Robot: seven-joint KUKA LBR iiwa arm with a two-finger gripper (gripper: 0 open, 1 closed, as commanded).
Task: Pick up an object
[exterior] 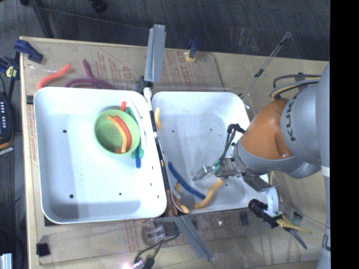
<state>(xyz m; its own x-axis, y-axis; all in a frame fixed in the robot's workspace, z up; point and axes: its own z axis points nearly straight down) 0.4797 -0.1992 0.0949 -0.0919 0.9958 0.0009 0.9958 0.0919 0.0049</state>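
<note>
The pincer (206,171) is low in the right bin (190,111), near its near edge, and whether its fingers are open or shut I cannot tell; nothing is seen between them. The arm (280,136) comes in from the right, its orange band just above the wrist. The left bin (67,172) bears a green bowl (112,132) in its far right part, with red and orange strips inside it. In the right bin, a blue strip (182,181) lies just left of the pincer, an orange strip (210,193) curves just beside it on the near side, and a small yellow piece (157,118) rests at the far left wall.
</note>
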